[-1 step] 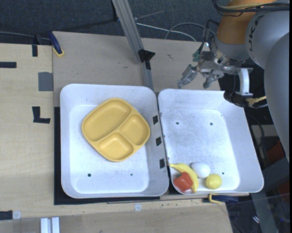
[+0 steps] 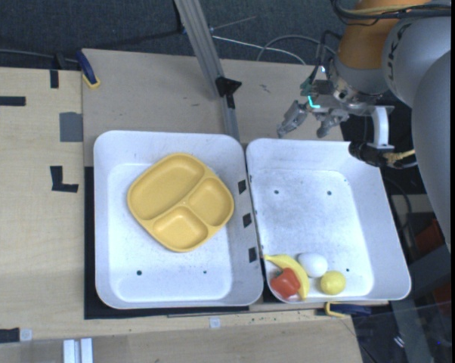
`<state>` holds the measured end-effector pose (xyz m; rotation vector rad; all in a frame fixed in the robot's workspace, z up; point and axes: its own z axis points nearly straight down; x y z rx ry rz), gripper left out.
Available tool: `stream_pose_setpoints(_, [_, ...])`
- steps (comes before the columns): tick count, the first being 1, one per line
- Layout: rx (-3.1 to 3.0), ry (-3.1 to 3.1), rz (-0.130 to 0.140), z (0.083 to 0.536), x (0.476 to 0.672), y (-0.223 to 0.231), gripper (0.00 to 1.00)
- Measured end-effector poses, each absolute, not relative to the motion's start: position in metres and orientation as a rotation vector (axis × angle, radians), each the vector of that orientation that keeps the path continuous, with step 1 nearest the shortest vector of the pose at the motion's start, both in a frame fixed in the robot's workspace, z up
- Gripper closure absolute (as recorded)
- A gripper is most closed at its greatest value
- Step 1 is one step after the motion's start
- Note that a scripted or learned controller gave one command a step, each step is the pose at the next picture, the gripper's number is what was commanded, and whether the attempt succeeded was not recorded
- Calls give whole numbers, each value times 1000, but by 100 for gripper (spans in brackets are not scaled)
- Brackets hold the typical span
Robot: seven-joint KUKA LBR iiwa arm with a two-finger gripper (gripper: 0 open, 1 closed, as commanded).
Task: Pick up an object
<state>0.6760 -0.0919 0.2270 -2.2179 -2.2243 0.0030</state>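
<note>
In the left bin lies a yellow tray, stiff, light and awkwardly broad; I would pinch its rim. The right bin holds a banana, red piece, egg and lemon, small and smooth. My claw hangs wide, empty, beyond the far rim.

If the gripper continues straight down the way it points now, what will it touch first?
Probably the back rim of the right bin or the bench beside it; the gripper, fingers spread, hangs above that edge. Depth is unclear.
</note>
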Motion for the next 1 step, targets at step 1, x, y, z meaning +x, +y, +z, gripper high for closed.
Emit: stream_pose_setpoints(1, [-2218,-2222,8,181,680,-96,0])
